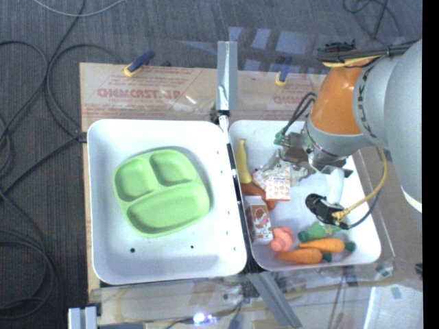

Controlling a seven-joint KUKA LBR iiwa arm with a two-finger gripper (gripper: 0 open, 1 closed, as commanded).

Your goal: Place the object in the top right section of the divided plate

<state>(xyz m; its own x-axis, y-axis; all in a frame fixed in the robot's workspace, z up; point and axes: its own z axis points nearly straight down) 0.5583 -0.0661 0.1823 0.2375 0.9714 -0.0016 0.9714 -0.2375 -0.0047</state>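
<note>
Room: you are looking down on dark grey carpet (171, 19) crossed by loose black and white cables.
Table: a pale brown board (171, 94) printed with red lettering carries the two bins; you can see a yellow-handled clamp (137, 63) at its far left edge and another near the far middle.
Divider: a grey metal bar (226, 74) runs from the far edge down to the gap between the bins.
Left bin (103, 252): white and shallow, it holds the green divided plate (162, 190), which lies a little turned, its two small sections on the far side and the large one nearer you.
Right bin (367, 249): white, crowded with toy food.
Objects: you see a yellow banana (241, 162) along the bin's left wall, a red and white patterned packet (276, 184) beside it, a small box (258, 223) nearer you, a pink piece (281, 238), and two orange carrots (312, 250) at the near edge.
Arm: grey with its orange band (336, 105), it reaches in from the right over the right bin.
Pincer (285, 164): it hangs just above the patterned packet; you cannot tell how far it is open or whether it has hold of anything.
</note>
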